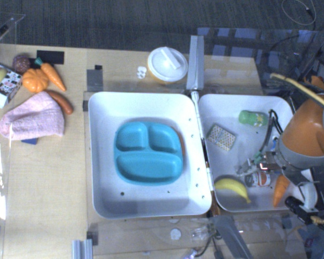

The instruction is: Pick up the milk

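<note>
The arm is reaching in from the right over the right bin (281, 104), with the tool (257, 168) sitting low near the bin's front half. Whether the tool is open or closed cannot be told; the parts there are too small and cluttered to read.

A small item with white and red on it (263, 179) is lying directly under the tool, between the banana (232, 189) and the carrot (281, 190). This is judged the likeliest candidate for the milk, though its label is not legible. Nothing is seen raised off the bin floor.

Also lying in the right bin: a green bottle (253, 118) near the back and a patterned sponge (221, 137) toward the left wall. The left bin (97, 144) is holding a blue divided tray (149, 152).

Handling judgement: a toy milk carton of this kind is probably light, fairly rigid and smooth-sided, so it may be slipping or skidding if pinched off-centre. Taking hold across the two flat sides at mid-body appears soundest, with the banana and carrot crowding the approach.
</note>
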Controlling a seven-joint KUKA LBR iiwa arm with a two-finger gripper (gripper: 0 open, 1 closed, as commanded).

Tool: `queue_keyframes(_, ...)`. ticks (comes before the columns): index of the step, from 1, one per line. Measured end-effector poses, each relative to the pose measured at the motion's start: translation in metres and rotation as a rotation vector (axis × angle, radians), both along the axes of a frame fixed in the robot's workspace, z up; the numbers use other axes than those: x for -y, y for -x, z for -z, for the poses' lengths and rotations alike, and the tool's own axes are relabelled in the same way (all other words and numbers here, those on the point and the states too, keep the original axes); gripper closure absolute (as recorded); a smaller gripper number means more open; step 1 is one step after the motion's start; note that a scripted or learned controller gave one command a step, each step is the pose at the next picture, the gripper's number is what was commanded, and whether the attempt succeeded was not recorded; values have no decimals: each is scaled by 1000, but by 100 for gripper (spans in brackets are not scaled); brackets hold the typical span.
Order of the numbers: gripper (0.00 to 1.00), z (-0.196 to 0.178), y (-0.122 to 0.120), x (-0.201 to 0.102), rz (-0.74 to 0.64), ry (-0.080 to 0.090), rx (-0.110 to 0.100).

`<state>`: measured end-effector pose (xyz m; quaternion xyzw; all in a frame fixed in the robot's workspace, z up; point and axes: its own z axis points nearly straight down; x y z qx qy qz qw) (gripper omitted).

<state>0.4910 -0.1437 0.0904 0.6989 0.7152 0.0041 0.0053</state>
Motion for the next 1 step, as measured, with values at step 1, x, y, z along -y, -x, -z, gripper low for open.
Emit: queue_keyframes(1,100,-13,-3,1,-1,4,9)
